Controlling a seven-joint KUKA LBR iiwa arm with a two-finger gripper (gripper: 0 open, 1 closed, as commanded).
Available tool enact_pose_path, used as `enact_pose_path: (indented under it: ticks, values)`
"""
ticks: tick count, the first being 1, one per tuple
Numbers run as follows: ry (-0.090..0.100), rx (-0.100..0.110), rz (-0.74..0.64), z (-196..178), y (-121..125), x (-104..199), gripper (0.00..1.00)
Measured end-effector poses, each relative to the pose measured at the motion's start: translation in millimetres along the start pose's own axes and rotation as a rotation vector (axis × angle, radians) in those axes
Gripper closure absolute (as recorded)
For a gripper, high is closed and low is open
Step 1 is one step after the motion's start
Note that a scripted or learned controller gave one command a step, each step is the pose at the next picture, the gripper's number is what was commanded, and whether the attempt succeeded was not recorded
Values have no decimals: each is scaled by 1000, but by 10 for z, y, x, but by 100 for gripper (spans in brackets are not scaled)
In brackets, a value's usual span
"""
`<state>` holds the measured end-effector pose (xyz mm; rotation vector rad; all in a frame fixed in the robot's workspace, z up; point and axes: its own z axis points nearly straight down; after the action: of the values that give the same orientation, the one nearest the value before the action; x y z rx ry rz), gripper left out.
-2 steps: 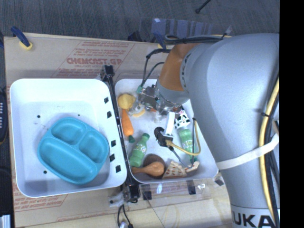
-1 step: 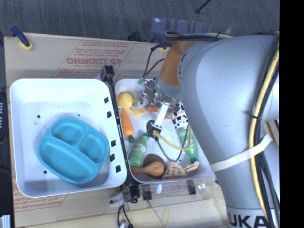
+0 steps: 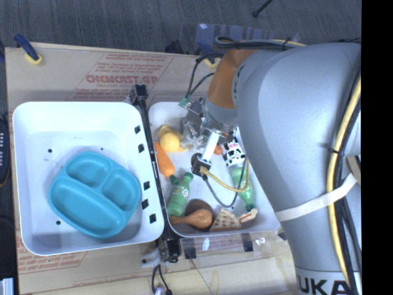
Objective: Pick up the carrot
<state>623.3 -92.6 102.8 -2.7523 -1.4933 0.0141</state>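
Observation:
The carrot (image 3: pixel 164 160) is a short orange piece lying along the left wall of the right bin (image 3: pixel 263 220), just below a yellow lemon (image 3: pixel 170 141). My gripper (image 3: pixel 195 133) hangs low over the upper part of that bin, just right of the lemon and up and to the right of the carrot. The wrist and its cables cover the gripper's tip. The carrot lies free on the bin floor, apart from the gripper.
The right bin also holds a green bottle (image 3: pixel 180 194), a brown pear-like piece (image 3: pixel 195 214), a waffle cone (image 3: pixel 226 219), a cow-patterned toy (image 3: pixel 233 155) and a second green bottle (image 3: pixel 245 190). In the left bin (image 3: pixel 37 121) lies a blue divided plate (image 3: pixel 92 192).

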Motion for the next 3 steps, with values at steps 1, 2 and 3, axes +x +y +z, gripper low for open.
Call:
enact_pose_path:
  ticks: [1,2,3]
  values:
    - [-2,2,-1,9,-6,-4,0]
    - [7,-9,-4,-924,-660,255,0]
    - [-3,-1,110,146,-426,-263,0]
